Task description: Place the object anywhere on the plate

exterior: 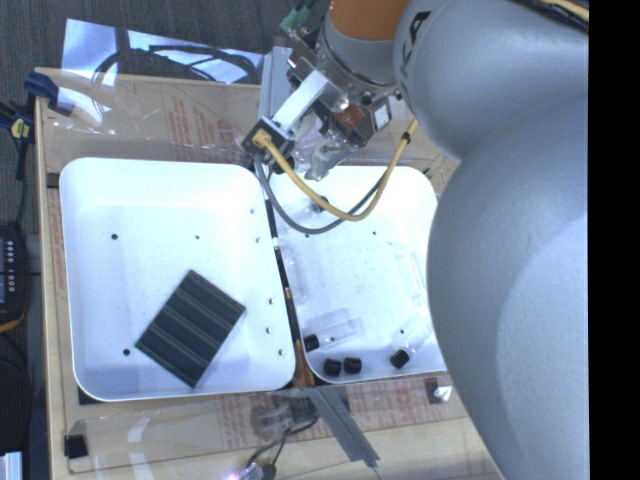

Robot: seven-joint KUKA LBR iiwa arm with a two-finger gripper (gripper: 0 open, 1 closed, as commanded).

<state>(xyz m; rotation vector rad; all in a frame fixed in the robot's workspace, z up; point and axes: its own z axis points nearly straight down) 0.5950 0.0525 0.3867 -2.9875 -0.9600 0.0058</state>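
Observation:
A dark ribbed rectangular plate [190, 326] lies tilted in the front part of the left bin [90, 198]. Several small black objects [341, 366] sit along the front edge of the right bin [400, 218], with one more [399, 358] a little to their right. My gripper [318, 160] hangs over the back left corner of the right bin, close to the divide between the bins. It is far from both the plate and the black objects. A yellow cable [340, 211] loops down below it.
A clear plastic piece [335, 323] lies in the right bin just behind the black objects. The big grey arm [510, 218] covers the right side of that bin. A metal bracket [335, 423] juts out at the bench's front edge.

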